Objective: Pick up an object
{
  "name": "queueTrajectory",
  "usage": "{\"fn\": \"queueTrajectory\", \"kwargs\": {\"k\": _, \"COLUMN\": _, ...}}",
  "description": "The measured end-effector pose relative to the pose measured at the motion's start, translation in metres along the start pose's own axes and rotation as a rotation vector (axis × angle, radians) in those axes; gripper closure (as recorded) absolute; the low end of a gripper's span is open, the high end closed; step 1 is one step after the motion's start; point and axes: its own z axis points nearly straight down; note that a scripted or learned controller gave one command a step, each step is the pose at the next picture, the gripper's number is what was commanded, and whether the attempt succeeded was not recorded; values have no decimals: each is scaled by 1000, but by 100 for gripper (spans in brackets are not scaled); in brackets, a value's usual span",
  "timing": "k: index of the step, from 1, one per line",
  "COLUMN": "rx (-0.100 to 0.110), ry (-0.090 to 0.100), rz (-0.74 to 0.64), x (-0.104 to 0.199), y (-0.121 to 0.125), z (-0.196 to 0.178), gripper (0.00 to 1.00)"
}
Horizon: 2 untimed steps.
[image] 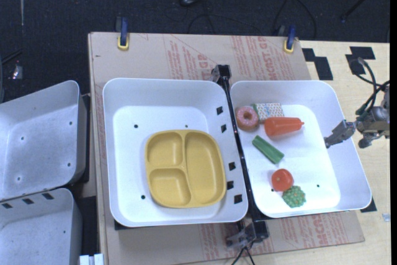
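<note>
Jaws (pixel 348 133) right of carrot (pixel 283 126)

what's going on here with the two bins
A robot arm is set to pick up an object. Its pincer sits at the right edge of the right bin, over the rim, with nothing between its fingers. That bin holds a donut, a carrot, a green stick, a tomato, a broccoli and a speckled block. The left bin holds a yellow tray. Nothing has been grasped yet.
</note>
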Motion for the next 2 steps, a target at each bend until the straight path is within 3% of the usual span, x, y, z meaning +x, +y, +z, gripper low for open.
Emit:
{"fn": "queueTrajectory", "kwargs": {"k": 1, "rx": -11, "ry": -3, "rz": -4, "x": 1, "y": 2, "z": -6, "gripper": 0}}
{"fn": "queueTrajectory", "kwargs": {"k": 2, "rx": -6, "ry": -1, "rz": -1, "x": -7, "y": 4, "z": 54, "gripper": 0}}
